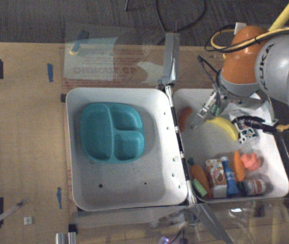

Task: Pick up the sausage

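**Hovering over the right bin, sausage at its far-left corner**

Looking down on the counter (27, 136), you see two white bins side by side. The left bin (83, 187) carries a teal divided plate (112, 132) in its far-left part. The right bin (281, 179) holds the clutter.

Your target, the sausage (185, 118), lies in the far-left corner of the right bin, just beside the wall it shares with the left bin. It is a reddish-brown piece, lying tilted, with bare bin floor around it.

The arm (271, 65) reaches in from the right, its orange band over the far side of the right bin. The gripper (201, 119) hangs at a slant towards the left, its tip near the sausage and to its right. Whether the tip touches anything, you cannot tell. At this size you cannot tell how the jaws stand either; nothing is seen between them.

A banana (225, 127) lies just right of the gripper's tip. Along the near side sit a carrot (200, 176), a small carton (215, 172), a blue tube (229, 179), an orange piece (239, 165), a pink item (251, 161) and a small jar (255, 186), packed close together.
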Robot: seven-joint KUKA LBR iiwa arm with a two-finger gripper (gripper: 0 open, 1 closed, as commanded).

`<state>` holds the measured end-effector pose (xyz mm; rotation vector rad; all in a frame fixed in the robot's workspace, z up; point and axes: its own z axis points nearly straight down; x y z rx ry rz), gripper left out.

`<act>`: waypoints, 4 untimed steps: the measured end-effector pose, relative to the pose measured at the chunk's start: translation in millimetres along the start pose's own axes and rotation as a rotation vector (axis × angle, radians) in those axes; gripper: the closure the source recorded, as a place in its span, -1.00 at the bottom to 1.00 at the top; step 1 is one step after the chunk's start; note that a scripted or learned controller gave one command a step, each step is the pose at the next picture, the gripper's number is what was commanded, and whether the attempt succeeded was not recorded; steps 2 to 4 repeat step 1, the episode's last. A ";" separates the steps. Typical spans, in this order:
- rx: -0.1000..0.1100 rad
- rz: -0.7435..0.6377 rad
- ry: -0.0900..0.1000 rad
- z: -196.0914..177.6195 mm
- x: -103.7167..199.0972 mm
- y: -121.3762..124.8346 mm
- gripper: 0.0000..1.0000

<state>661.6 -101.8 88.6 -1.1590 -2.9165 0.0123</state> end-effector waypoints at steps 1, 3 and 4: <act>-0.014 0.000 -0.012 -13.4 -2.5 3.7 1.00; -0.014 0.000 -0.012 -13.4 -2.5 3.7 1.00; -0.014 0.000 -0.012 -13.4 -2.5 3.7 1.00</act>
